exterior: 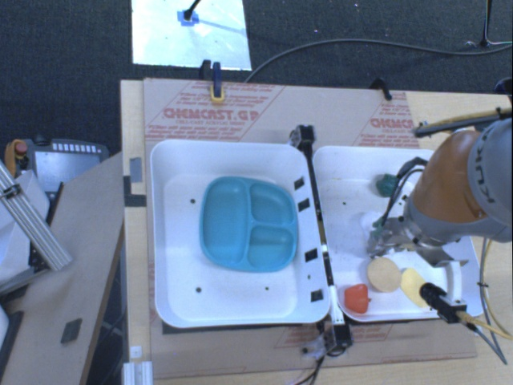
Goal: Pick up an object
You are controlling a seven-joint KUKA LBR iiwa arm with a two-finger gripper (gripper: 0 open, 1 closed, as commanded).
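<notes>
My gripper (380, 244) hangs low over the right bin (345, 175), near its front half. Just below it lies a round tan object (384, 275), close to the gripper or touching it; I cannot tell which. A yellow object (413, 284) lies right beside the tan one. A red-orange object (357, 297) sits by the bin's front left corner. A small dark green object (386, 185) rests toward the back of the bin, partly hidden by the arm's cables.
The left bin (180, 175) holds a blue divided plate (247, 222) in its middle. A black-clipped divider (313, 215) separates the two bins. The grey arm with its orange band (453, 179) covers the right bin's right side.
</notes>
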